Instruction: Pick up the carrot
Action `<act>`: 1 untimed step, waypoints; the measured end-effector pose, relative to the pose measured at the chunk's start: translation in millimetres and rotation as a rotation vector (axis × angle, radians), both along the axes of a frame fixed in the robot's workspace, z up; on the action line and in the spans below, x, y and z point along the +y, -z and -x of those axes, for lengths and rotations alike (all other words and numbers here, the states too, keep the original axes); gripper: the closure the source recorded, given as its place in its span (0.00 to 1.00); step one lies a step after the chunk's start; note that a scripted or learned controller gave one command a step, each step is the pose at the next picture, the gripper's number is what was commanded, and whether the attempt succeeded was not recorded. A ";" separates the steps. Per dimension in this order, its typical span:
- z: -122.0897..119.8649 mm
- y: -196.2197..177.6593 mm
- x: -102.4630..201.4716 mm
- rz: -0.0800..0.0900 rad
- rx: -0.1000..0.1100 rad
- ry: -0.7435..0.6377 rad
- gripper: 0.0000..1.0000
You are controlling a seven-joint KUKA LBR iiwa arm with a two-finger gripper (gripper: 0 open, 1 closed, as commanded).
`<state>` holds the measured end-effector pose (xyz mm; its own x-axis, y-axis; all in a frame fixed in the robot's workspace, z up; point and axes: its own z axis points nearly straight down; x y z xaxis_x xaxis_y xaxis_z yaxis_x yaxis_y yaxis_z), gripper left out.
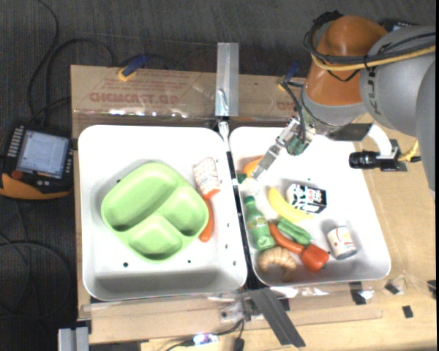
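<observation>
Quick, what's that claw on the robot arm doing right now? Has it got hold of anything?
Gripper: down in the right bin, at an orange piece by the bin's left wall. Whether it holds anything cannot be told from this view.

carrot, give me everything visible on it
The carrot is a slim orange stick, smooth like plastic, lying flat in the left bin along its right side. It runs top to bottom beside the green tray, touching its edge. Its upper end meets a small white packet. The gripper is over the right bin.
</observation>
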<state>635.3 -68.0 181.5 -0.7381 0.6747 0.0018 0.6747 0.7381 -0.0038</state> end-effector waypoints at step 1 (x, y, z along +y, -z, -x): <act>-17.1 89.2 -28.1 -0.001 -0.001 -0.074 0.00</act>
<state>652.4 -96.1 92.2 -0.7859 0.6184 0.0011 0.6184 0.7859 -0.0024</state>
